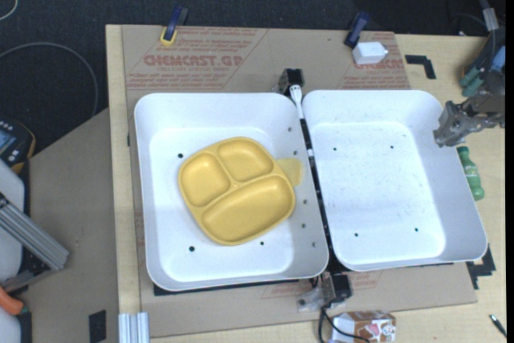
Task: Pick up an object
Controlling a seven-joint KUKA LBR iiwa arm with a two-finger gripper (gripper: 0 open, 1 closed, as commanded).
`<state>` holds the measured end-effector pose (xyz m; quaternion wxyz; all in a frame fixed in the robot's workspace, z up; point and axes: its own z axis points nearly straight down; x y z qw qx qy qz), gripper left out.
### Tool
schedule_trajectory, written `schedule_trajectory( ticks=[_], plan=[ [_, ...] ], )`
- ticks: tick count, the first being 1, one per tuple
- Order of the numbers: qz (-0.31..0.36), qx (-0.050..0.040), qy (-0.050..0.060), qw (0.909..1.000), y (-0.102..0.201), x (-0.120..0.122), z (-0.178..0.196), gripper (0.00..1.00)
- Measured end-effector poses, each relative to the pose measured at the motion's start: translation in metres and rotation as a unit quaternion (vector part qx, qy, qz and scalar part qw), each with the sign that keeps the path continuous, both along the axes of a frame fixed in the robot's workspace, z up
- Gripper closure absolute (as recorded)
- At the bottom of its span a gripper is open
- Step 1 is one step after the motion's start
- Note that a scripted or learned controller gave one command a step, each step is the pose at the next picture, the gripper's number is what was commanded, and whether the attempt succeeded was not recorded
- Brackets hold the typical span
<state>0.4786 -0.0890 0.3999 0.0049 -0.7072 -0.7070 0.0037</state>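
**Hovering at the far rim, claw unreadable**

Looking down on the bench, we find our gripper (451, 132) poised over the outer rim of the right bin (377, 249), at the view's right side. We cannot tell how its claw stands; it is too small and blurred, and we see nothing held in it. A green object (471, 171) lies just beside the rim, outside the bin, near the gripper. The yellow divided plate (236, 189) rests in the left bin (161, 132), well apart from the gripper.
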Motion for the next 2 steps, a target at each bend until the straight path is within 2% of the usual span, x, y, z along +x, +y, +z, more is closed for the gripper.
schedule_trajectory(
  ticks=[1, 2],
  plan=[
    [0.006, 0.0006, -0.004, 1.0, 0.106, 0.014, -0.023, 1.0],
    [0.004, 0.0003, -0.01, 0.9999, 0.171, 0.001, 0.036, 1.0]
  ],
)
